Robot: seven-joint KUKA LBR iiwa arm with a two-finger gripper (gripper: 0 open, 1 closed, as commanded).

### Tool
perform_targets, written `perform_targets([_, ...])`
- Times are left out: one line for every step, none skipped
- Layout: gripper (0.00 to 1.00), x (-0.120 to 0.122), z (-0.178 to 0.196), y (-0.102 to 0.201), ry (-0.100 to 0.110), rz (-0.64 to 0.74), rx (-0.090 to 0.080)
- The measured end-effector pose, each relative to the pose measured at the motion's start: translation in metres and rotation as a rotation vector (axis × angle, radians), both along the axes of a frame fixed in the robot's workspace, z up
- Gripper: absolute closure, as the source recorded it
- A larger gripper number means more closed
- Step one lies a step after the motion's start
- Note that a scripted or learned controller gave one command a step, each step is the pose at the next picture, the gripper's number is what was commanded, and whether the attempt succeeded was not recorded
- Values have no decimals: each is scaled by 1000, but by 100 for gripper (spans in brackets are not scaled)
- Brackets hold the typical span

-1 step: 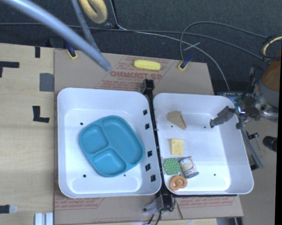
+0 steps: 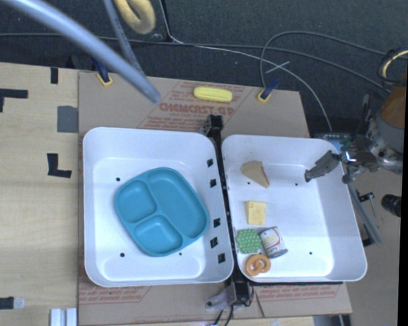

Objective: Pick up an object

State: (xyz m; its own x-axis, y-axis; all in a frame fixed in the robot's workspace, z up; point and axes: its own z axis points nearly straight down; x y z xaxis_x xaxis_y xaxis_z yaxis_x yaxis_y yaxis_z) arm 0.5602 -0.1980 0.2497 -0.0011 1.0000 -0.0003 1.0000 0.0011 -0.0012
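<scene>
The right bin [image 2: 323,225] holds several small items. A tan wedge [image 2: 255,173] lies near its back. A yellow square block [image 2: 256,212] sits in its middle left. A green round piece [image 2: 248,240], a small can [image 2: 273,241] and a brown ring [image 2: 257,265] cluster at the front left. My gripper [image 2: 330,174] hovers over the bin's back right corner, open, with nothing between its fingers. It is well to the right of the tan wedge.
A blue divided plate [image 2: 161,211] lies in the left bin [image 2: 101,188]. A yellow oblong object [image 2: 212,94] rests on the cardboard behind the bins. Cables run across the dark surface at the back. A black divider [image 2: 219,193] separates the bins.
</scene>
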Motion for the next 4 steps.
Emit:
perform_targets([0, 7, -56, -6, 4, 0, 0])
perform_targets([0, 2, -102, -1, 5, 0, 1])
perform_targets([0, -1, -146, 3, 5, 0, 1])
perform_targets([100, 0, -133, 3, 1, 1, 0])
